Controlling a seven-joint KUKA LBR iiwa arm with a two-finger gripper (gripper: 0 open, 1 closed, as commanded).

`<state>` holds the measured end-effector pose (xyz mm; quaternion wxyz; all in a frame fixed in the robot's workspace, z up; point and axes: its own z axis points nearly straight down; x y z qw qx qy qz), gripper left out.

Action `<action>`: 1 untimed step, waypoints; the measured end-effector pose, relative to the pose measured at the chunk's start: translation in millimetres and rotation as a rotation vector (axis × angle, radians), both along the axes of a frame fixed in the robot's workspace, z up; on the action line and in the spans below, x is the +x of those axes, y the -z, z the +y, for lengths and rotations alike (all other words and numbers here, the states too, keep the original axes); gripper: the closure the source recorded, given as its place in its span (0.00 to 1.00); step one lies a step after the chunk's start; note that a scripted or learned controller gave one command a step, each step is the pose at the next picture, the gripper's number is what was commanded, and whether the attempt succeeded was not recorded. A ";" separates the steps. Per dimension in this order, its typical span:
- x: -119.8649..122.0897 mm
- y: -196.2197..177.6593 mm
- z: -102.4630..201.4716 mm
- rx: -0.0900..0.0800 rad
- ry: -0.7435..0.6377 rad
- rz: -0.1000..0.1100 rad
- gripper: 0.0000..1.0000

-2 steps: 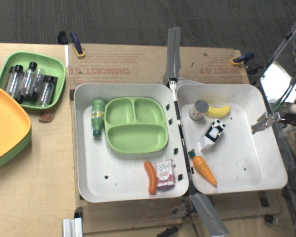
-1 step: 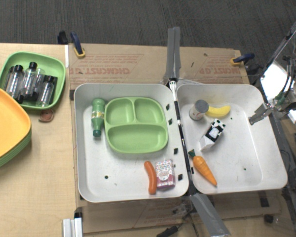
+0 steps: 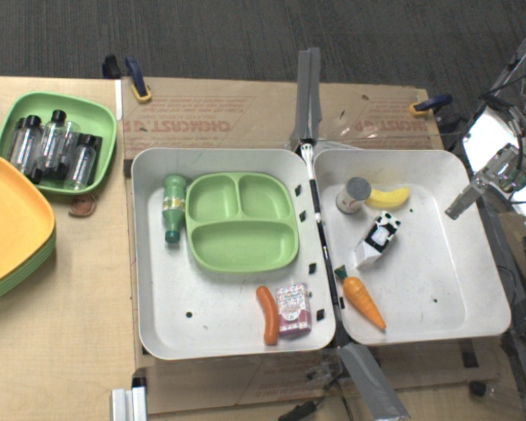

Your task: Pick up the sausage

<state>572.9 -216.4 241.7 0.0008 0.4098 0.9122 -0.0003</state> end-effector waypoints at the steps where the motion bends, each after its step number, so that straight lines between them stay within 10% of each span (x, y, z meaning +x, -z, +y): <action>1: 29.5 149.1 -5.4 0.000 -0.238 -0.002 0.00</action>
